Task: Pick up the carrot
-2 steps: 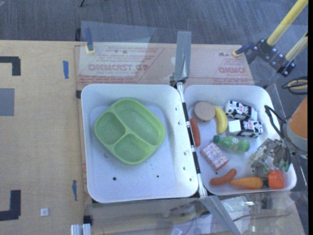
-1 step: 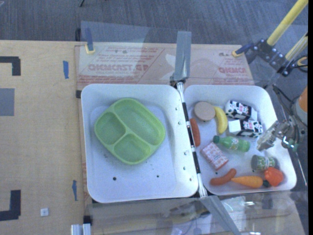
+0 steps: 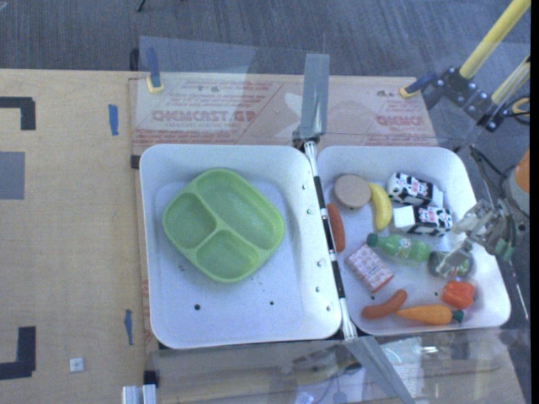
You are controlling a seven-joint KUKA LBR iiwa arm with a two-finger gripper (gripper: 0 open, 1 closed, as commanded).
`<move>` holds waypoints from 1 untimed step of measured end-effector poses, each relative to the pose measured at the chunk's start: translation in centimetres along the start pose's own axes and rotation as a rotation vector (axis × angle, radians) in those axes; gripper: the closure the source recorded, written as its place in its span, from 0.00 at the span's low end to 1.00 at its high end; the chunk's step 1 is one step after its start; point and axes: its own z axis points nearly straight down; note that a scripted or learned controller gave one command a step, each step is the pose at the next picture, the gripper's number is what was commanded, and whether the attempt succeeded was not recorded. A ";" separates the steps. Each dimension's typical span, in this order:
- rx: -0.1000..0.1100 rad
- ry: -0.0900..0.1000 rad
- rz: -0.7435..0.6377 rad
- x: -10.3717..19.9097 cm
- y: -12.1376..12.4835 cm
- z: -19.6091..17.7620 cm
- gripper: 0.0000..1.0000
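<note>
Though blurred, the hand [image 3: 461,255] hangs above the carrot [image 3: 428,315].

Grey carpet floor [image 3: 253,7] lies beyond a tan wooden bench [image 3: 59,225].

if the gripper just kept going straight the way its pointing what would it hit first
Probably the green bottle: the gripper reaches in from the right, pointing left and down, and the bottle lies just beyond it. Depth is unclear, so it could meet the bin floor first.
</note>
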 end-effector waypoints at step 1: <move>-0.005 -0.031 0.001 2.7 0.5 3.3 0.00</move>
